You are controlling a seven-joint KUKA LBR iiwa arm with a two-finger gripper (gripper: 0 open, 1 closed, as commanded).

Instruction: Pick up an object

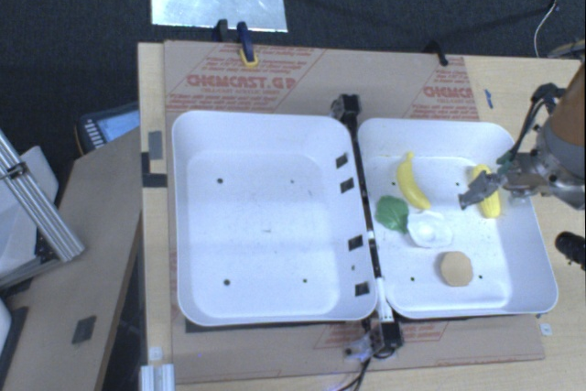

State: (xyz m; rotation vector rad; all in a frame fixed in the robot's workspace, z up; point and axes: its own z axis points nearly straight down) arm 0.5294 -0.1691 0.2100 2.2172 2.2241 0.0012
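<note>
Two shallow white bins sit side by side on the bench, and the right bin (526, 288) holds all the loose objects. A yellow banana (412, 183) lies near that bin's centre, its long axis running roughly from the far edge toward the near edge with a slight lean, the upper tip pointing away toward the far wall. Just below it are a green leafy piece (392, 212), a white round piece (427, 231) touching it, and further toward the near edge a tan round object (455, 268). A second yellow object (488, 194) lies near the right wall, elongated and also aligned far-to-near. The gripper (478, 192) comes in from the right, over the right bin and right against this second yellow object; whether its fingers are spread or closed cannot be told. The left bin (197, 224) lies beside it.
</note>
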